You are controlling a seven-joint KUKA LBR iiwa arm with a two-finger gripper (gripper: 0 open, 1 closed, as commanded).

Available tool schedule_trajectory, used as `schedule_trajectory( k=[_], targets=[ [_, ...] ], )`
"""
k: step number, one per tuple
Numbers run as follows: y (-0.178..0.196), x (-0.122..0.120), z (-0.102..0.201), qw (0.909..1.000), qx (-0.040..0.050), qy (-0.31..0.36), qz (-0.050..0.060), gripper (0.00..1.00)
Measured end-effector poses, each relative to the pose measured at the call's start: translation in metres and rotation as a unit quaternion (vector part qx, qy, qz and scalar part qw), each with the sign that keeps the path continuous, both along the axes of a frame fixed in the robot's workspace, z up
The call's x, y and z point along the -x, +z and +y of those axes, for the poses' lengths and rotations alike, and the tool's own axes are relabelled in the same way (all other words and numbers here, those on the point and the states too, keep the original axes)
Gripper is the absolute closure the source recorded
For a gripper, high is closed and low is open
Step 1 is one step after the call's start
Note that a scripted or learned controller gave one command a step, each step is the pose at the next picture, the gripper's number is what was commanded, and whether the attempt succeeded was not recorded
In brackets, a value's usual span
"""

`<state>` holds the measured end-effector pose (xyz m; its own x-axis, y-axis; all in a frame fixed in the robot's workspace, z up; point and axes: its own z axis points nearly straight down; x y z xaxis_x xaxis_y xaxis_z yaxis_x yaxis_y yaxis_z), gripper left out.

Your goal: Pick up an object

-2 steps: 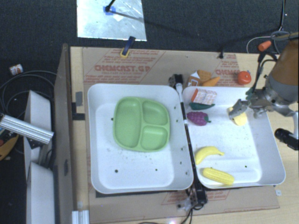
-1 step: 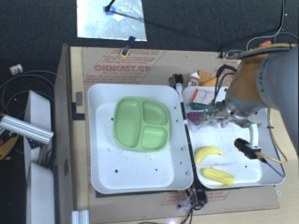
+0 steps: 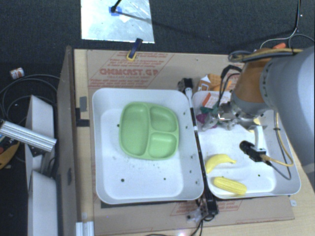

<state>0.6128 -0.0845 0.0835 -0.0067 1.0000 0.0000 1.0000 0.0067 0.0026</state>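
Observation:
My gripper (image 3: pixel 219 117) hangs low over the back left part of the right bin (image 3: pixel 275 181), on the grey arm with its orange band. Right beside it, on its left, lies a small purple and green thing (image 3: pixel 203 117); whether the gripper touches it I cannot tell. A yellow banana (image 3: pixel 219 161) lies in the front half of the same bin, and a yellow corn cob (image 3: pixel 229 185) rests near the front wall. An orange and white packet (image 3: pixel 208 85) sits at the bin's back edge, partly hidden by the arm.
The left bin (image 3: pixel 106 146) bears a green divided plate (image 3: pixel 149 130). A black and white object (image 3: pixel 187 86) lies at the back end of the wall between the bins. Both bins stand on a cardboard sheet (image 3: pixel 128 70).

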Motion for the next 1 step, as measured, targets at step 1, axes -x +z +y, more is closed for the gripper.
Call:
schedule_trajectory(
  k=[1],
  targets=[
    [0.0014, -0.046, -0.003, 1.0, -0.0004, -0.001, 0.002, 0.0]
  ],
)
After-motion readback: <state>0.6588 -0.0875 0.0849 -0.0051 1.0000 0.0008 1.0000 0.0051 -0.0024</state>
